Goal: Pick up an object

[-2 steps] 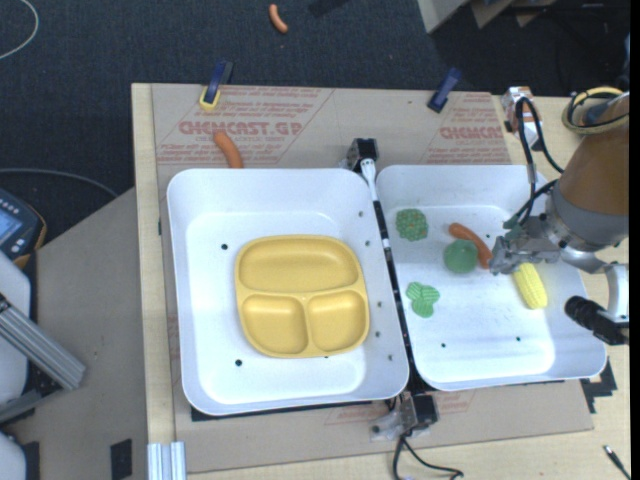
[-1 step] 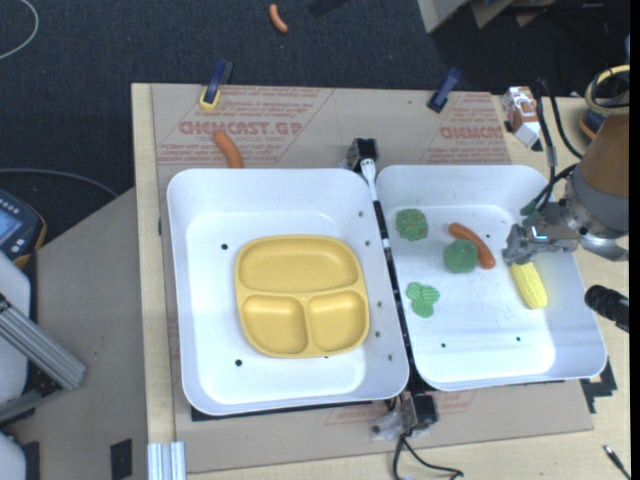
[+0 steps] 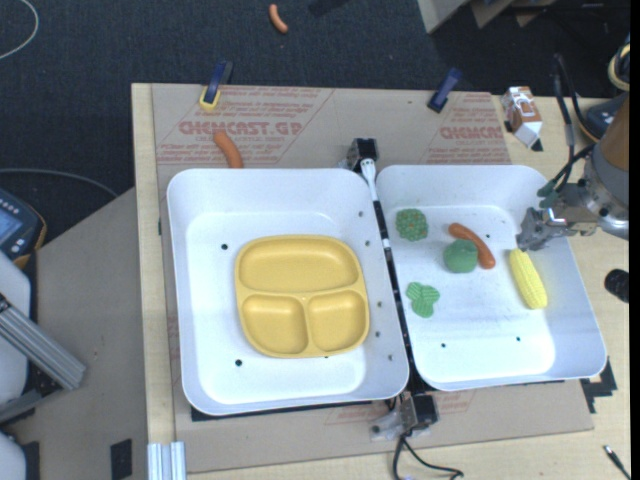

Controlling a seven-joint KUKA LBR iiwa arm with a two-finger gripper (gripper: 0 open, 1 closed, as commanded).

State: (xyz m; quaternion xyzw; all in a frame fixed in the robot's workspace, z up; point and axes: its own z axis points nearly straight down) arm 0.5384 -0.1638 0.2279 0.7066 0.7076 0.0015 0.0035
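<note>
- Dark carpet runs round a cardboard-topped bench [image 3: 300,118], and on that board sit two shallow white bins side by side; I place everything below against the right bin [image 3: 570,343], since that is where the arm is working.
- Left of the right bin, touching it along the shared edge, is the left bin [image 3: 200,298], which holds a yellow divided tray [image 3: 300,294] near its middle.
- Over the right bin's far-right rim hangs the grey arm, and its gripper [image 3: 537,226] sits low just inside that rim; from where I stand I cannot tell how the claw is set, and nothing shows in its grasp.
- Nearest thing to it is the corn cob [image 3: 527,278], lying on the right bin's floor along its right side, just beside and toward the near edge from the gripper. Its long axis runs roughly far-to-near, tilted slightly, so I judge a grasp across its narrow width would suit best.
- Further toward the bin's middle lie an orange sausage [image 3: 473,244] and a round green piece [image 3: 460,257], touching or nearly so.
- A broccoli-like floret [image 3: 411,224] sits toward the far-left part, and a small leafy green piece [image 3: 423,299] toward the near-left.
- Nothing has been lifted yet; the corn looks the likeliest pick.
</note>
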